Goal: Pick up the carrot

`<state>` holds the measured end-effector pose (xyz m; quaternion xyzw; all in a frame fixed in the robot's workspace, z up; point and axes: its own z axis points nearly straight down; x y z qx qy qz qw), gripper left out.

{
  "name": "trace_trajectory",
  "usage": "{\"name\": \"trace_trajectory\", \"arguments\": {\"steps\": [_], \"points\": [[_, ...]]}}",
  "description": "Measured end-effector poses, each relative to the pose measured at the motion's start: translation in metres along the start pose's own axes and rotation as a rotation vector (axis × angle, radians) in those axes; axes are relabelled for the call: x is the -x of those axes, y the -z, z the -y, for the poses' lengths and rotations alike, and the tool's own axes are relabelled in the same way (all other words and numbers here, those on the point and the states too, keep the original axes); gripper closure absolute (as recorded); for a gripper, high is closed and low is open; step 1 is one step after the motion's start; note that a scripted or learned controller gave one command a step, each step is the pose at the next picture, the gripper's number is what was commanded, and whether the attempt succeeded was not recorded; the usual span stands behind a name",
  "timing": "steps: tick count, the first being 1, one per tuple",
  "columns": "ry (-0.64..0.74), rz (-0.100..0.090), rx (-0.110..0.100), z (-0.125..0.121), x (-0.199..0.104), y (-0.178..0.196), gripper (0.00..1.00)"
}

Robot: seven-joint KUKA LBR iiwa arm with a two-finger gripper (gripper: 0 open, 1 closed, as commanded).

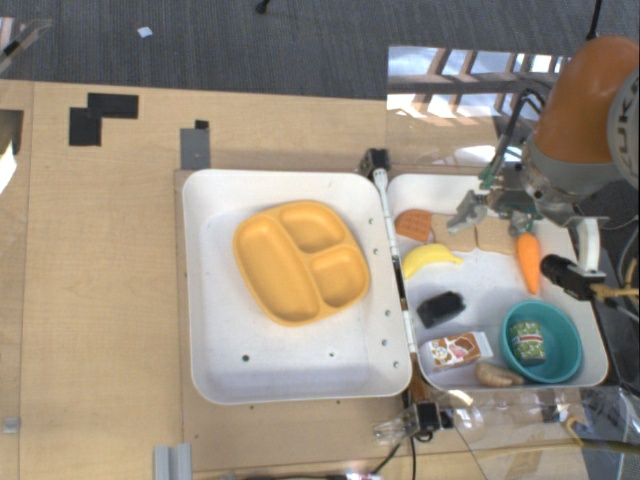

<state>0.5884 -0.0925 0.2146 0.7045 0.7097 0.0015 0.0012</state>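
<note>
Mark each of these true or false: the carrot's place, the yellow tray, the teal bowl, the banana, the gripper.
1. The carrot lies in the right bin. True.
2. The yellow tray sits in the right bin. False: it sits in the left bin.
3. The teal bowl is at the right bin's near right corner. True.
4. The banana lies in the yellow tray. False: it lies in the right bin, near its left wall, beside the black block.
5. The gripper has the carrot lifted clear of the bin. False: the carrot lies on the bin floor to the gripper's right, not between its fingers.
</note>
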Motion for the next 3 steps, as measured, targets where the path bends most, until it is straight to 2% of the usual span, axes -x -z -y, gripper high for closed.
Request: {"name": "trace_trajectory", "arguments": {"steps": [1, 2, 3], "points": [[0.016, 0.007, 0.005, -0.008, 0.079, 0.033, 0.0], [-0.002, -0.001, -0.011, -0.011, 0.102, -0.117, 0.0], [0.005, 0.005, 0.011, -0.018, 0.1, -0.098, 1.0]]}}
